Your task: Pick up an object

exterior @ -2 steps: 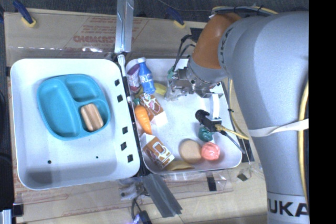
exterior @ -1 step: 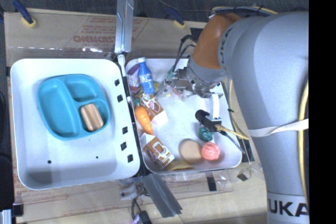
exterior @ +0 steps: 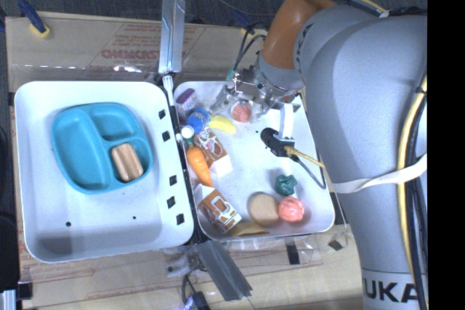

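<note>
Two white bins are lying side by side; the right bin [exterior: 314, 156] is serving as landmark. Arm [exterior: 363, 105]: reaching in over its far right corner. Blue divided plate [exterior: 94, 145]: sitting left of it, in the left bin [exterior: 43, 229]. Gripper [exterior: 251, 99]: hovering at its far end above a pink ball [exterior: 240, 112]; grip state cannot be told. Carrot [exterior: 199, 165]: lying along its left wall.
</note>
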Motion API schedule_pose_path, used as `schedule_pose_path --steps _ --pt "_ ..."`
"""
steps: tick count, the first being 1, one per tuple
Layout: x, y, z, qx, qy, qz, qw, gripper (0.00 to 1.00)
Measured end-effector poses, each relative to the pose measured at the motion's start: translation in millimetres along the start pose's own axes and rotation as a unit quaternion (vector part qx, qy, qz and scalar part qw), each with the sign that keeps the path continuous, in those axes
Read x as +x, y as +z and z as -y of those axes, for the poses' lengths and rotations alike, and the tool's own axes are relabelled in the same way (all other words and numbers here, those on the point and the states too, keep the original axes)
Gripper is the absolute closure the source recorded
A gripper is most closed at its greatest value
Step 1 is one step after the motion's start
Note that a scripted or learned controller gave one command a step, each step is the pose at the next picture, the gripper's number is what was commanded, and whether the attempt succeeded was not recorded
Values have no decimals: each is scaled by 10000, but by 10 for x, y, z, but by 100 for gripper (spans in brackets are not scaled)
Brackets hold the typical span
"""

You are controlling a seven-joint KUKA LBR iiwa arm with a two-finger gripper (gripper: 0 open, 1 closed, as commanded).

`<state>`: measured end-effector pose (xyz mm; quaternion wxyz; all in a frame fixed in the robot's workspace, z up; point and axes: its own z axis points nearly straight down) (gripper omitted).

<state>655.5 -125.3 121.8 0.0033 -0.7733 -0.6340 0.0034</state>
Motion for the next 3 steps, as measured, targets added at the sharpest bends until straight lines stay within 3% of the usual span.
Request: schedule_pose_path --steps 1,2,3 --pt "-196 280 -82 -60 -934 -3 9956 0" --pt "-186 233 -65 -9 -967 -5 9953 100" --pt "983 -712 171 -57 -1130 -14 9936 100"
